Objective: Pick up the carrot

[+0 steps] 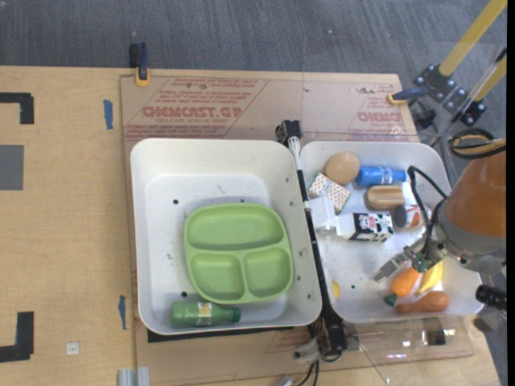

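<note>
The carrot (424,301), orange-red with a green tip pointing left, lies near the front right corner of the right bin (354,308). Just above it sit a small orange piece (405,282) and a yellow banana-like item (434,277). My gripper (406,265) hangs low over this cluster, directly above the small orange piece and slightly up-left of the carrot. The arm's orange band (483,199) covers the bin's right side. Nothing is visibly lifted.
Further back in the right bin are a tan round item (342,167), a blue bottle (381,175), a brown item (385,197), a checkered packet (330,190) and a black-and-white carton (372,226). The left bin (153,215) holds a green divided plate (238,252) and a green bottle (204,314).
</note>
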Robot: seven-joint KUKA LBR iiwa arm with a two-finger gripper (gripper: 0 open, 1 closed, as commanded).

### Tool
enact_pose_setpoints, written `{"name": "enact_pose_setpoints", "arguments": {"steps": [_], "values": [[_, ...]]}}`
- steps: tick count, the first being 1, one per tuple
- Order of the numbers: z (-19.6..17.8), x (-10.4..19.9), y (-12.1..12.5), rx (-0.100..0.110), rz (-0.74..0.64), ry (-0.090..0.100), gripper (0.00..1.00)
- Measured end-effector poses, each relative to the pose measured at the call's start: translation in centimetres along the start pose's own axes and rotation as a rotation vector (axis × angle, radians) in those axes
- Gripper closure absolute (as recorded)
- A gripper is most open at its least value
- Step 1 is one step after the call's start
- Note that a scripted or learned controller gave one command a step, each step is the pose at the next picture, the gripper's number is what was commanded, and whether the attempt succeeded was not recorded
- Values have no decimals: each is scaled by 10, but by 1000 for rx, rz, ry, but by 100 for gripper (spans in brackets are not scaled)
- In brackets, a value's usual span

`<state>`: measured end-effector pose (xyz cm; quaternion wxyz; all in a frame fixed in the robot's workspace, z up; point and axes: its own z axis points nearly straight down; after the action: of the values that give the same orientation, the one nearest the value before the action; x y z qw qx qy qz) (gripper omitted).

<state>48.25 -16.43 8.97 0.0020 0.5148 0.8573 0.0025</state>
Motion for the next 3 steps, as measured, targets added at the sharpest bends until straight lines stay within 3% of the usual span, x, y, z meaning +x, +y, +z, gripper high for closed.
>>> {"name": "enact_pose_setpoints", "arguments": {"steps": [1, 2, 3], "values": [[-12, -5, 3, -14, 4, -23, 100], [-11, -5, 2, -12, 4, -21, 0], [0, 14, 8, 1, -218, -11, 0]]}}
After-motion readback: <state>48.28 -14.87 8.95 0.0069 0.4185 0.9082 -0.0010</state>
